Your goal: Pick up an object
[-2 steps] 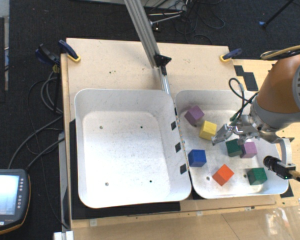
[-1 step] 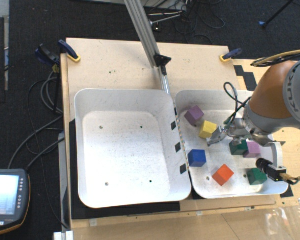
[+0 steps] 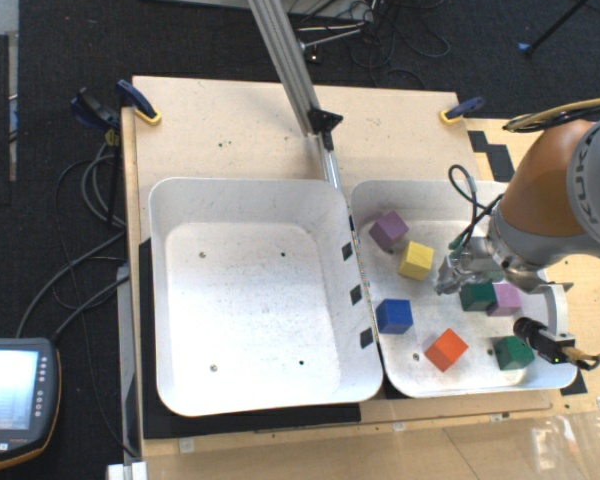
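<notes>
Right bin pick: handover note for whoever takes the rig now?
Gripper: low over the right white bin, beside the dark green cube and pink cube; finger state unclear, nothing visibly held.
Also in that bin: purple cube, yellow cube, blue cube, orange cube, second green cube.
Left white bin: no cubes.
Done: approach only. Left: grasp and lift one cube.

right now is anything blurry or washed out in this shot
Camera view: the blocks are crisp, e.g. the yellow block; the gripper is slightly soft and dark against the right bin; the left bin is bright white but keeps its specks; shadows are soft.
</notes>
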### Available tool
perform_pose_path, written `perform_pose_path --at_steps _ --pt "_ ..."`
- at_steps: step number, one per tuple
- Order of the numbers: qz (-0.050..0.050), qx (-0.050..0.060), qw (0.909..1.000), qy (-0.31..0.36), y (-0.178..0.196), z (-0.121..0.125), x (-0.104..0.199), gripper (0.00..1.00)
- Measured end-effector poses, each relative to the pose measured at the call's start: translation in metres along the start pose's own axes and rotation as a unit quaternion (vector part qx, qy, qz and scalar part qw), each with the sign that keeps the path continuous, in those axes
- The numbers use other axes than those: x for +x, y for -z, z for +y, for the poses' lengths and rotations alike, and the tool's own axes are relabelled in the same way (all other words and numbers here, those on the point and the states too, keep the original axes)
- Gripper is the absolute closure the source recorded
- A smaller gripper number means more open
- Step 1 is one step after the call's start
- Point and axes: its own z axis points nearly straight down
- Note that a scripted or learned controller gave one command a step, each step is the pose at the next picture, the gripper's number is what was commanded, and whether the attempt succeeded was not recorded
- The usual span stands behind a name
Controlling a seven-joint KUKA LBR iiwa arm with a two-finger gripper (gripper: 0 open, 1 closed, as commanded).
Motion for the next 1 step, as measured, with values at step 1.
perform_pose_path --at_steps 1 --pt "-0.001 -0.001 1.0 0.002 0.0631 0.006 -0.0011 1.0"
